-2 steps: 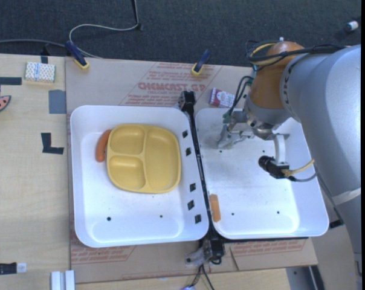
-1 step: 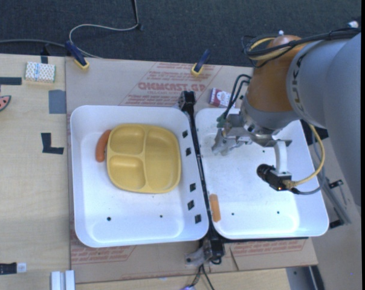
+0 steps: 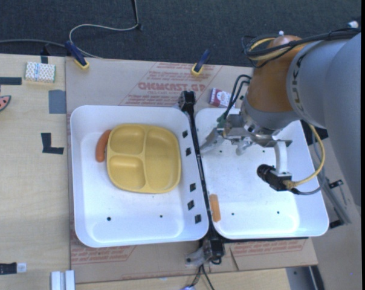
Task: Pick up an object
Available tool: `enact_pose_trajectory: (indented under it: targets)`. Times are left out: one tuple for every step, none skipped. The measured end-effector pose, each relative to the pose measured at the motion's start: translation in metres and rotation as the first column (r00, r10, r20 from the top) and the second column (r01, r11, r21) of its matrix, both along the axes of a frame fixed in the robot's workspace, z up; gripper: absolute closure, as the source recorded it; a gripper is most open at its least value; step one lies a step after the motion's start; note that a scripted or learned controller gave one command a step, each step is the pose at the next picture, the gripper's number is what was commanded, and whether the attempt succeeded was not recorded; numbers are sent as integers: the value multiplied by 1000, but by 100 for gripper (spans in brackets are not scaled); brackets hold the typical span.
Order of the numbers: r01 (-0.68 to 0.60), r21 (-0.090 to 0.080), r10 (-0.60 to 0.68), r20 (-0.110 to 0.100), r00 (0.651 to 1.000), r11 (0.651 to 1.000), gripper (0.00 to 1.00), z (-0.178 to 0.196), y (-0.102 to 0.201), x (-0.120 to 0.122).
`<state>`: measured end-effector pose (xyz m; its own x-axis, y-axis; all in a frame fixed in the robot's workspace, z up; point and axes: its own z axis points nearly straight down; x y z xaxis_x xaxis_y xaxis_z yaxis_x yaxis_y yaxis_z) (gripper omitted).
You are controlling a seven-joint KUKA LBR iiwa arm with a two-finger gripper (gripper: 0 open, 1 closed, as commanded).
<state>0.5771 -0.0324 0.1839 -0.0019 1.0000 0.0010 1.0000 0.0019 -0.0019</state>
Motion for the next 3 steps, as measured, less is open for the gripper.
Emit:
enact_pose_trajectory:
  targets:
    - [1,-3,-1,5,1000,1000,0,-98,-62,33]
    - [2,-3,-2,5,1000,1000,100,-88,-62,33]
    - [1,-2,-1,4,1000,1000,100,-79,-62,33]
